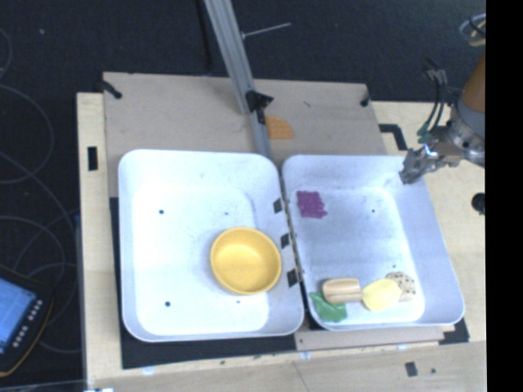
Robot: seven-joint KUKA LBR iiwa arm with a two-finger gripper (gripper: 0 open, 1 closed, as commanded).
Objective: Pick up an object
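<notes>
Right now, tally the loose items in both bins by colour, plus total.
Yellow: 2, the bowl in the left bin and a lemon-like piece in the right bin
Purple: 1, flat patch
Tan: 1, roll-shaped piece
Green: 1, leaf-like piece
Speckled beige: 1, small lump
Total: 6

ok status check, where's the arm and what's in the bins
End effector over the right bin's far right corner, nothing in it. Yellow bowl in left bin; purple piece, tan block, yellow lump in right bin. Path clear.
</notes>
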